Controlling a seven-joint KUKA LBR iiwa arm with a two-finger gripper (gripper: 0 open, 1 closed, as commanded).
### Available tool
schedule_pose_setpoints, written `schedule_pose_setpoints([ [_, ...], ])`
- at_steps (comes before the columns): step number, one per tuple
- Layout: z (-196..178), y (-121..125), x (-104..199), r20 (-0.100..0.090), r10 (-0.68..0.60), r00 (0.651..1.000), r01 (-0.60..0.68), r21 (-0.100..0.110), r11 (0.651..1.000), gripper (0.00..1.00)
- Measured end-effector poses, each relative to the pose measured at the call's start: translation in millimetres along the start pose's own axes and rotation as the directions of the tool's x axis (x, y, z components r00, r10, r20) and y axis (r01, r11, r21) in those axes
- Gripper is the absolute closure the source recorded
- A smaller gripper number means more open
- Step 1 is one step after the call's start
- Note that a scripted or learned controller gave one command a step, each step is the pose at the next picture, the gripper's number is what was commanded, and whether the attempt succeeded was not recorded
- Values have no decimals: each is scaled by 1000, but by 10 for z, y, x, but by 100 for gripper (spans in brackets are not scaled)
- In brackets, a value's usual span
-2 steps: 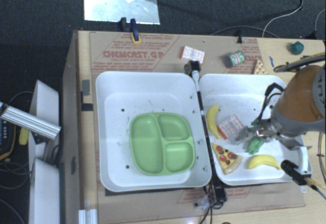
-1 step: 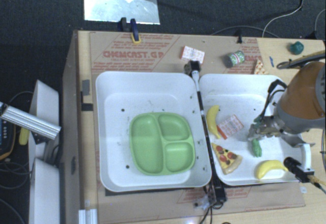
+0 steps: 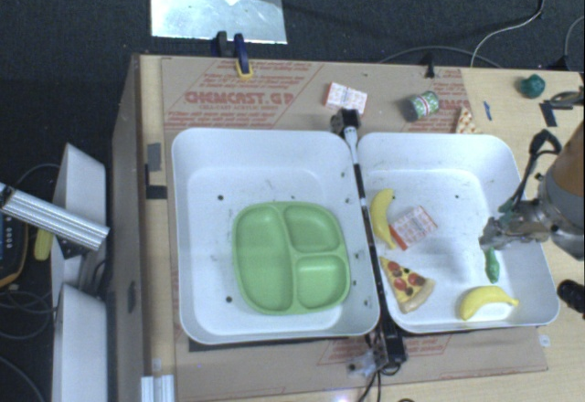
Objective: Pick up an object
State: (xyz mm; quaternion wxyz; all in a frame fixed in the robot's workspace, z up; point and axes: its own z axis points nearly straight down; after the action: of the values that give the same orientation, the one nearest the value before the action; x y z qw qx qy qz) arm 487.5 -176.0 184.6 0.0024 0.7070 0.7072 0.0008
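In the right bin (image 3: 439,152) lie a yellow banana (image 3: 380,208), a red and white packet (image 3: 413,227), a toy pizza slice (image 3: 405,282) and a second yellow banana-shaped toy (image 3: 483,301). My gripper (image 3: 494,237) hangs over the bin's right side, coming in from the right. A small green oblong object (image 3: 493,266) sits directly at the gripper's tip and reaches down toward the yellow toy. Whether it rests on the bin floor or is held cannot be told.
The left bin (image 3: 210,163) bears a green divided plate (image 3: 292,257). Behind the bins on the bench lie a small card (image 3: 345,97), a green can (image 3: 423,104) and a teal ball (image 3: 533,85). Cables run along the right.
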Motion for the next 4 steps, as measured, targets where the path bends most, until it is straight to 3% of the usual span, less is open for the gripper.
schedule_pose_setpoints([
  [1, 9, -4, 7, -2, -1, 1000, 1, 2, 1000, 0],
  [2, 974, 173, 270, -3, -3, 1000, 3, 5, 1000, 0],
  [3, 869, 181, 264, -2, -3, 1000, 3, 3, 1000, 100],
  [4, 172, -3, 3, 0, 0, 1000, 0, 1, 1000, 100],
])
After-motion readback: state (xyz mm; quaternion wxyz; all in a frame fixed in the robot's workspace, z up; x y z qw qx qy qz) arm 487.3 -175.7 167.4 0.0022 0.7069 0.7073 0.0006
